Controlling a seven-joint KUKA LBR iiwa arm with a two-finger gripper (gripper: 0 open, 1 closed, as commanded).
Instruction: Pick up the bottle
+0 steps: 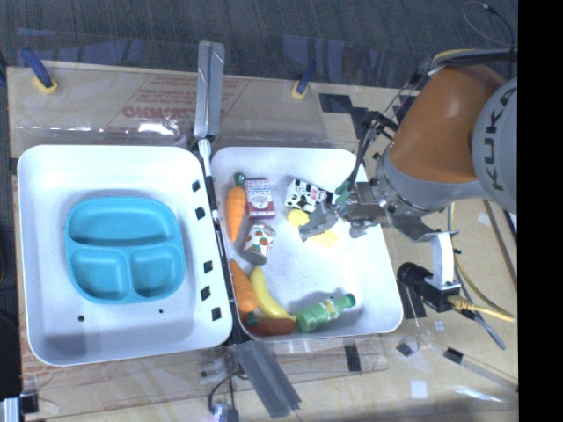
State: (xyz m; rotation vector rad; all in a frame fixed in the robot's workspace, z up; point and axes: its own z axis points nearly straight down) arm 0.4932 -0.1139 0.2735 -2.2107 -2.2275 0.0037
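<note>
The bottle [324, 313] is green with a yellow label and lies on its side along the front wall of the right bin [383, 281]. Its cap points right. My gripper [345, 211] hangs over the bin's right middle, well behind the bottle and apart from it. It sits close over a yellow piece [318, 226] and beside a cow-patterned carton [305, 197]. Whether anything sits in the gripper is hidden by its own body.
In the right bin lie a carrot [236, 213], a red carton [258, 197], a small can [258, 243], a banana [266, 295], a second carrot [244, 288] and a red piece [273, 326] touching the bottle's base. The left bin [44, 262] holds a blue divided tray [126, 248].
</note>
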